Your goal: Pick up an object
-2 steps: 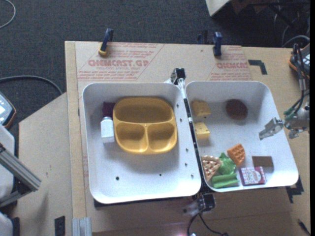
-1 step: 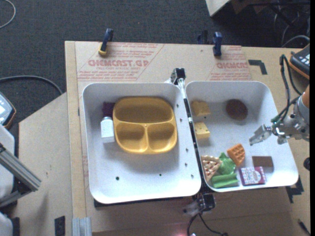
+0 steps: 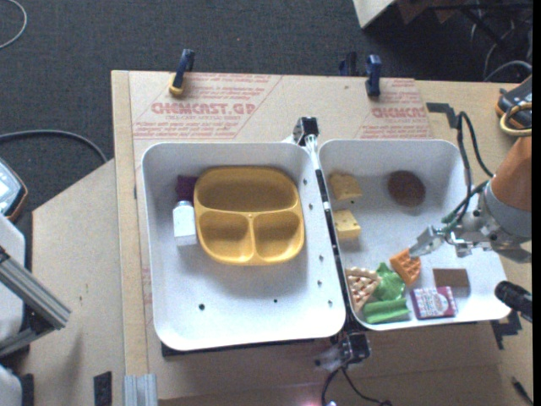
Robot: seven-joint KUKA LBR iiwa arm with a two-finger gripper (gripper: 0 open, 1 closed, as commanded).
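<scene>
Reaching in from the right of the camera view, the arm [image 3: 511, 197] hangs over the right bin [image 3: 439, 149] with the pincer [image 3: 427, 242] low near the bin's middle-right; its state I cannot tell, the tip is too small and blurred.

Nearest candidate object: orange waffle-like piece [image 3: 407, 266], just below and left of the pincer tip, maybe touching, cannot tell. Nothing visibly between the tip parts, so no grasp claimed.

Other right-bin items:
- brown block [image 3: 450, 277], just below the pincer
- pink packet [image 3: 432, 301], at the front edge
- green pieces [image 3: 386, 294] and a tan waffle cone-like item [image 3: 363, 284], front-left corner, crowded together
- two yellow cheese-like chunks [image 3: 345, 203], along the left wall
- dark round cookie [image 3: 407, 188], toward the back, well apart from the pincer

The left bin [image 3: 220, 328] holds a yellow divided tray [image 3: 249, 214] with a small white bottle [image 3: 184, 222] beside its left edge and something dark purple [image 3: 186, 184] behind it. Both bins sit on a board clamped to the tabletop [image 3: 254, 108], likely so they don't shift during tries.

Judgement: the low tilt toward the front cluster suggests the orange piece is the target; the crowding there could spoil a clean pick.
</scene>
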